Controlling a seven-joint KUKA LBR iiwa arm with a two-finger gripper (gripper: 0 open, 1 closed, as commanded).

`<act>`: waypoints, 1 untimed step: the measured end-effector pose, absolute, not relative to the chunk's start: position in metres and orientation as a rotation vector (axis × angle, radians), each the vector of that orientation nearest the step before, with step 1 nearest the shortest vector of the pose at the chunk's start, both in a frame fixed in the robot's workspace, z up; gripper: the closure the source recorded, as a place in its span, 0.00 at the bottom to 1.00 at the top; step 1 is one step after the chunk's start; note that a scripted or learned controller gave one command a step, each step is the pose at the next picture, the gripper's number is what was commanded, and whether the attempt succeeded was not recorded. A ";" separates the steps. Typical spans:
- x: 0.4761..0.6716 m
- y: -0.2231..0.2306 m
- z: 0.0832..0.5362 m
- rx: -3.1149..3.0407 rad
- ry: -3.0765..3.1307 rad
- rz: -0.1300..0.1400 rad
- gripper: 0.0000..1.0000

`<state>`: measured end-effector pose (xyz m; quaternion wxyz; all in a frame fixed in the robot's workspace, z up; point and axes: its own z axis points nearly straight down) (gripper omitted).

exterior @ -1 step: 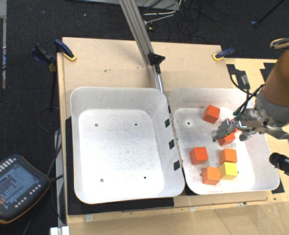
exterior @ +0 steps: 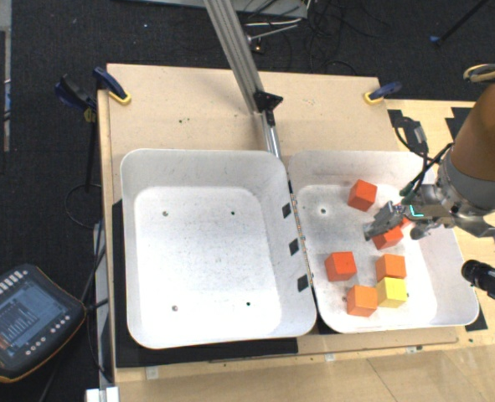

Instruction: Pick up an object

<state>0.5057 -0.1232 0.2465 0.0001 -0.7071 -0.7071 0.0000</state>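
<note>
Red block (exterior: 389,239) under pincer (exterior: 387,224), mid right bin (exterior: 448,312)

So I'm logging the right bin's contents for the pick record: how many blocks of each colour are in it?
Orange blocks: 4
Red block: 1, right at the gripper
Yellow block: 1
Total: 6 blocks, all in the right bin

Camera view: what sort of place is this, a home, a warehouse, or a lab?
Most likely a robotics lab. A board bench is held by clamps, a teach pendant lies on dark carpet, and two white bins sit under the gripper.
</note>
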 end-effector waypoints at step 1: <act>0.504 -0.118 0.202 -2.219 -2.218 0.004 0.00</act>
